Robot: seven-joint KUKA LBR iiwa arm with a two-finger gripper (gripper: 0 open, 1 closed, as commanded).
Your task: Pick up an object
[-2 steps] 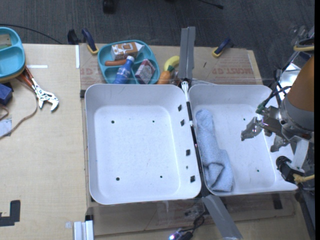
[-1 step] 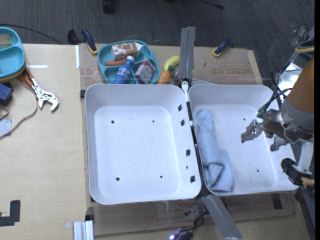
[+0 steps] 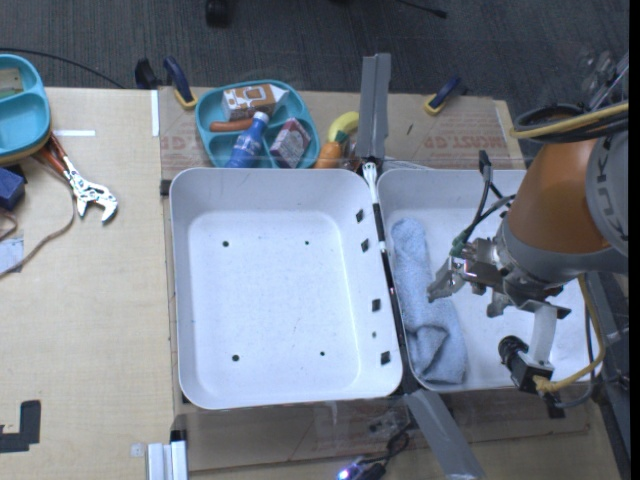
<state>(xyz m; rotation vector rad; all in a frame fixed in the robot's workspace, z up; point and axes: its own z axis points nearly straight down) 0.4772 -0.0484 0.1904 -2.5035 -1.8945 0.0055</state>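
A pale blue-grey cloth (image 3: 424, 298) lies crumpled along the left side of the right bin (image 3: 480, 373), stretching from near the back wall to the front. My gripper (image 3: 466, 296) hangs over the middle of that bin, just right of the cloth, under the grey arm with its orange band (image 3: 560, 193). Its two fingers stand spread apart, one fingertip (image 3: 438, 289) close to the cloth's right edge, and nothing sits between them. The gripper is open.
The left bin (image 3: 195, 298) adjoins the right one along a hinged divider. Behind the bins stand a teal divided tray (image 3: 212, 118) with small items, a yellow object (image 3: 343, 125) and a grey post (image 3: 374, 98). A wrench (image 3: 88, 196) lies on the bench at left.
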